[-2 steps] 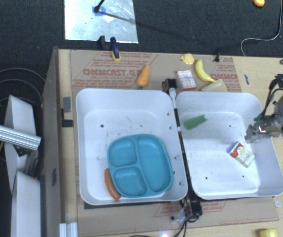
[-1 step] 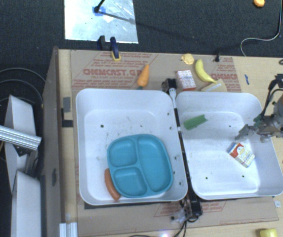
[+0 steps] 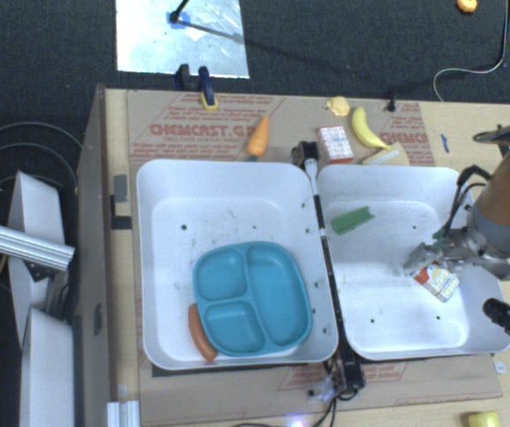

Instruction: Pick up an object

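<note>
In the right bin [image 3: 388, 341], a small red and white carton [image 3: 438, 283] lies near the right side. My gripper [image 3: 422, 260] hangs low over the bin floor, just above and left of the carton, touching or nearly touching its upper edge. The grey arm with its orange band [image 3: 508, 201] comes in from the right. A flat green piece [image 3: 351, 220] lies at the bin's far left. The left bin [image 3: 170, 229] holds a blue divided plate [image 3: 251, 297] and an orange sausage [image 3: 201, 332] beside the plate's lower left corner.
Behind the bins on the cardboard lie a carrot [image 3: 256, 138], a small patterned box [image 3: 335, 143], a banana [image 3: 366, 130] and a blue and yellow clamp [image 3: 203, 83]. The black divider [image 3: 321, 238] runs between the bins. Cables hang near the arm.
</note>
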### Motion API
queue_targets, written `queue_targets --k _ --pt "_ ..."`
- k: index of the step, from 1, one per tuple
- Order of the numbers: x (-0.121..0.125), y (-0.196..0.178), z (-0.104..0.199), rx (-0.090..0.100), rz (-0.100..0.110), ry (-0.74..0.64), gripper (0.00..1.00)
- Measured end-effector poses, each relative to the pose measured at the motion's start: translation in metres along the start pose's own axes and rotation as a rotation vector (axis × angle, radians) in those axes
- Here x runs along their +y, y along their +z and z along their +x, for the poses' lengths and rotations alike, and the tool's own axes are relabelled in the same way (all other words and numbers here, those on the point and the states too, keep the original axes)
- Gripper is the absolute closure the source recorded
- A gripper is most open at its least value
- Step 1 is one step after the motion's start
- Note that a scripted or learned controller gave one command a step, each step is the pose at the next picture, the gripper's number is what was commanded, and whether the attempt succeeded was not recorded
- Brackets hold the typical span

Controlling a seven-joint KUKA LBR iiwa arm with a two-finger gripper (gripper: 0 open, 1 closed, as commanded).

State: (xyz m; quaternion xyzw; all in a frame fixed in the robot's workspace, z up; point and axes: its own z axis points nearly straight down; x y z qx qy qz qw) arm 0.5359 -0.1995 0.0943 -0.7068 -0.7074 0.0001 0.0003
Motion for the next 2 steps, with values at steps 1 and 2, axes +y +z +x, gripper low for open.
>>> queue_targets --k 1,2 --pt "0.001 -0.013 0.000 0.000 -0.004 0.000 1.00" --pt "0.047 -0.094 0.125 0.000 -0.009 -0.010 1.00"
